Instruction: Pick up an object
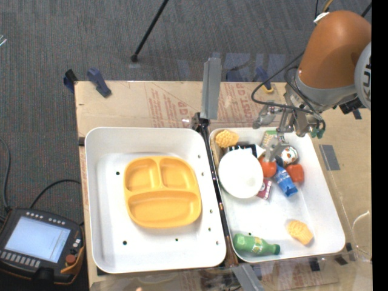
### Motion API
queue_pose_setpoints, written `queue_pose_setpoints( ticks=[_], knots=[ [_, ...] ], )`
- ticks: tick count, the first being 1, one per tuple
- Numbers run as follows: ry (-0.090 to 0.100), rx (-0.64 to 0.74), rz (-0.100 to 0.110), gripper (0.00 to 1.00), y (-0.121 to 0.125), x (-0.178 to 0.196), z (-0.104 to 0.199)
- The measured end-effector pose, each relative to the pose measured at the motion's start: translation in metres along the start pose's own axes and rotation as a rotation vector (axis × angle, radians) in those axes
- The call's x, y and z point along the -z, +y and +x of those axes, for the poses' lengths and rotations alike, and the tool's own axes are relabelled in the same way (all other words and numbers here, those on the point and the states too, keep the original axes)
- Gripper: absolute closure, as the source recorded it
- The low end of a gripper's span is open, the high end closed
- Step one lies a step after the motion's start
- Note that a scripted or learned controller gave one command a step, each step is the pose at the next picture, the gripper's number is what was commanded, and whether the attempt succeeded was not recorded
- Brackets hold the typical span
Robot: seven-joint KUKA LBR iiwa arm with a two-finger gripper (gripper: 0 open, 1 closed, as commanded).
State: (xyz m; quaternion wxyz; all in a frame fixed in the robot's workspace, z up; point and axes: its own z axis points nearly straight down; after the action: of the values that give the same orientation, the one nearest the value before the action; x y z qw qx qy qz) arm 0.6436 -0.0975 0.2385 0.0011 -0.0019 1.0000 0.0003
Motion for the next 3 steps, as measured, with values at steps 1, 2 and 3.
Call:
queue_pose_setpoints(
  ticks=[1, 2, 3],
  knots=[
    [-0.015, 0.436, 0.005, 0.0, -0.043, -0.118, -0.005],
    [0.003, 0.42, -0.002, 0.0, -0.091, -0.151, 0.063],
    [-0.002, 0.477, -0.001, 0.0, -0.091, -0.15, 0.045]
  ],
)
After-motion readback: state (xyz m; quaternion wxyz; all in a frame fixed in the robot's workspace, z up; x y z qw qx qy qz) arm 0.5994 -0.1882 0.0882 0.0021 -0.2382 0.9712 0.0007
